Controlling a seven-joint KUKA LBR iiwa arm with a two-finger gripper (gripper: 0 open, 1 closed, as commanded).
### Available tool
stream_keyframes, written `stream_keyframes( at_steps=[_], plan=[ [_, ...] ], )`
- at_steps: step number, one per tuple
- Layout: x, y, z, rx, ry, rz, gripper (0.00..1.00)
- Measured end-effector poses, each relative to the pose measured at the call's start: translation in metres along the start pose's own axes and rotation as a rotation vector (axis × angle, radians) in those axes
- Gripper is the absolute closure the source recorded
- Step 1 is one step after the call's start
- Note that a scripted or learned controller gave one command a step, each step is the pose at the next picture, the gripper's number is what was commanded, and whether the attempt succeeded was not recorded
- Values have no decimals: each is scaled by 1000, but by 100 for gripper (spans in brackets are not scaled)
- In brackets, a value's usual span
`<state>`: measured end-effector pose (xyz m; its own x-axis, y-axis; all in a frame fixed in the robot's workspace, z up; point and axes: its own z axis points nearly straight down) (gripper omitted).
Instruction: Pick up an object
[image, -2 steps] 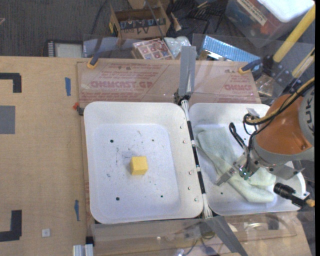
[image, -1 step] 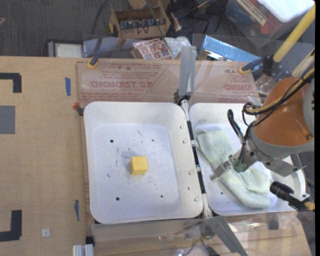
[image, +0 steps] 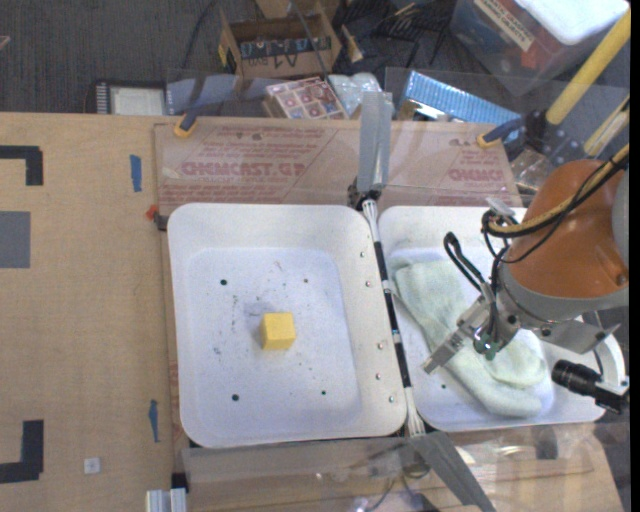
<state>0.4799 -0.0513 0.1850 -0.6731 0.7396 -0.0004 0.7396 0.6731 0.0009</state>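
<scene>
Two white bins (image: 200, 250) sit below a board reading "CHEMCAST" (image: 232, 169). Gripper (image: 462, 345), fingers' spacing unclear, hovers on a pale cloth (image: 505, 375); a yellow cube (image: 279, 331) lies well left.

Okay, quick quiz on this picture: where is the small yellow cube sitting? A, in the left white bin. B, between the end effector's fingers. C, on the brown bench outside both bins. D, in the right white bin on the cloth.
A: the yellow cube lies alone near the middle of the left bin, while the end effector is over the pale cloth in the right bin.
</scene>
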Motion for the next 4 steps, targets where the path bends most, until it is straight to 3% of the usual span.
stream_keyframes(
  at_steps=[1, 2, 3, 4],
  plan=[
    [19, 26, 0, -1, -1, -440, 0],
    [1, 1, 0, -1, -1, -779, 0],
    [-21, 16, 0, -3, -6, -624, 0],
    [-22, 17, -11, -7, -12, -622, 100]
  ],
)
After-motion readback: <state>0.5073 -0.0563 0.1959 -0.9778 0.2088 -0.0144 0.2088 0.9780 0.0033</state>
